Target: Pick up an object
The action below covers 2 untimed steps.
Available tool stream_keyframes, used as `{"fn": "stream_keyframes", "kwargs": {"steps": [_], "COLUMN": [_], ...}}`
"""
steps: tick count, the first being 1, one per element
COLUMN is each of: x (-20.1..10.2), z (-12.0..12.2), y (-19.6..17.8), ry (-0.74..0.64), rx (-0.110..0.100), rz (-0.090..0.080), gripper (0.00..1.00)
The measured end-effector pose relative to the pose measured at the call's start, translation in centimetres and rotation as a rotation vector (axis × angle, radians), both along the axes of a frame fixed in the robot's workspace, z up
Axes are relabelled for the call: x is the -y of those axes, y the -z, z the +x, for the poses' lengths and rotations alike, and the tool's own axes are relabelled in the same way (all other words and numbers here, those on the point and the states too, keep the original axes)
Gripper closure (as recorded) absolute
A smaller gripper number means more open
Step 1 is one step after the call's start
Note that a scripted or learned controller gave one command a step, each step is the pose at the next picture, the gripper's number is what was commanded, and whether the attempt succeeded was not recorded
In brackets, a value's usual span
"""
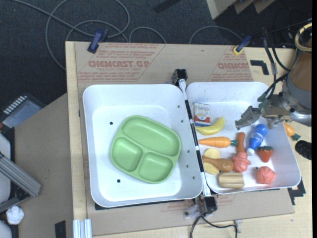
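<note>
My gripper hangs over the right bin, coming in from the right edge. It is open, with nothing between its fingers. Just below it lies a blue bottle. Around the bottle are a strawberry, a brown sausage, a pink cone-shaped toy and a red round toy. Further left in the same bin lie a carrot, a banana, a small carton and a bread roll.
The left bin holds a green divided plate. A black hinge strip runs between the bins. A small orange toy lies by the right bin's right wall, under the arm. Cables trail behind the bench.
</note>
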<state>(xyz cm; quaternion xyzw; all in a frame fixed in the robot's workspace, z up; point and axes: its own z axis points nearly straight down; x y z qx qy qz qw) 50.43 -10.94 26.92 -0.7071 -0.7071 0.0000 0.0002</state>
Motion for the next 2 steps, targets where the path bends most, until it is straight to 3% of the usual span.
{"fn": "stream_keyframes", "kwargs": {"steps": [1, 2], "x": [7.3, 4.1], "z": [3.3, -2.1], "y": [15.1, 18.5], "ry": [0.001, 0.001], "rx": [-0.002, -0.001], "rz": [-0.001, 0.0], "gripper": [0.0, 0.0]}}
